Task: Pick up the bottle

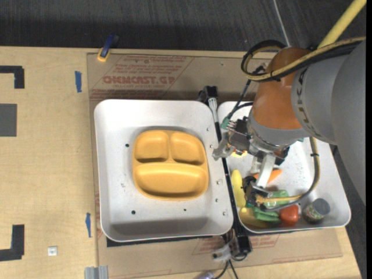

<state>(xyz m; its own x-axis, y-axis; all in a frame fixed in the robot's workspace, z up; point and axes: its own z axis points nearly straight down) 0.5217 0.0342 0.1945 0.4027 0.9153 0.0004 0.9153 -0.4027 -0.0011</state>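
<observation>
The end effector (260, 182) hangs low in the right-hand shallow white bin (328, 185), down among the clutter at its near side. Whether it is open or closed I cannot tell, and nothing is plainly held.

Nearest the camera, in that bin's near right corner, sits a small dark round container with a greenish top (315, 210). It is my best guess for the bottle, though it is too small to be sure. It lies apart from the end effector, with a red rounded plastic piece (289, 214) and a tangle of green plastic pieces (271, 206) between them.

The main risk is a grasp on the wrong thing. A closing here would likely catch the green pieces or the yellow banana-shaped toy (237, 185) just beside it. The crowding could also shove the container against the bin wall.

Farther back and to the left, the second white bin (113, 156) holds an orange-yellow divided plastic tray (170, 163), out of harm.
</observation>
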